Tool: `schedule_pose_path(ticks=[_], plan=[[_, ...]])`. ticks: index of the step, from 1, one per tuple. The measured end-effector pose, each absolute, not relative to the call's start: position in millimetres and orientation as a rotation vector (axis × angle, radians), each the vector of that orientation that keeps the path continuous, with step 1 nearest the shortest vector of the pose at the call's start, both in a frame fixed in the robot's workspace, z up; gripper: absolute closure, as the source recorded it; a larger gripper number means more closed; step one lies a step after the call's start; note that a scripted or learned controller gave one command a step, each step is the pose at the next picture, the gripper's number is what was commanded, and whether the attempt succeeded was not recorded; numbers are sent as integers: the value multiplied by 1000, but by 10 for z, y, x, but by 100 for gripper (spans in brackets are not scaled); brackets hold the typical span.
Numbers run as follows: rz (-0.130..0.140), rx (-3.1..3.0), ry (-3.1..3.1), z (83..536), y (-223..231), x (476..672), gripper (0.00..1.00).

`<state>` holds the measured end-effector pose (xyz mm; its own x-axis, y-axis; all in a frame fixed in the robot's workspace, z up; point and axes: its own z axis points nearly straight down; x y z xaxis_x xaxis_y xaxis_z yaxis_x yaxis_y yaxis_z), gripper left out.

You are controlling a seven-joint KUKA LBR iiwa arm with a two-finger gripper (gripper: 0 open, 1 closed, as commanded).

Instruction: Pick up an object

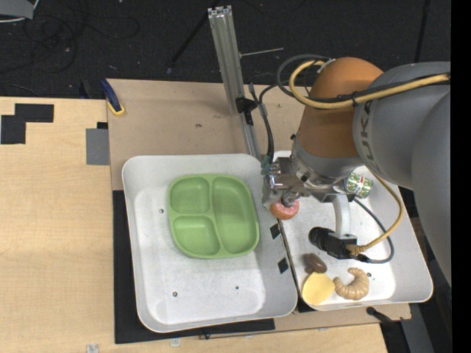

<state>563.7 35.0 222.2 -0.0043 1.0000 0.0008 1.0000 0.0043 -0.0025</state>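
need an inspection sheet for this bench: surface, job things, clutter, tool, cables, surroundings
surface: left bin and right bin, white, side by side.
job's things: donut at the right bin's left rim, just under the tool; brown lump, yellow disc, croissant and green item in the right bin.
clutter: green plate in the left bin.
grippers: tool low over the donut; hold cannot be told.
cables: yellow cable looped over the arm.
surroundings: metal post behind the bins; wood table at left.
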Motion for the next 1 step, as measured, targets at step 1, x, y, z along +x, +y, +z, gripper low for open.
schedule_pose_path(ticks=[1], plan=[[1, -2215, -2225, 2132, 782, 5876, 100]])
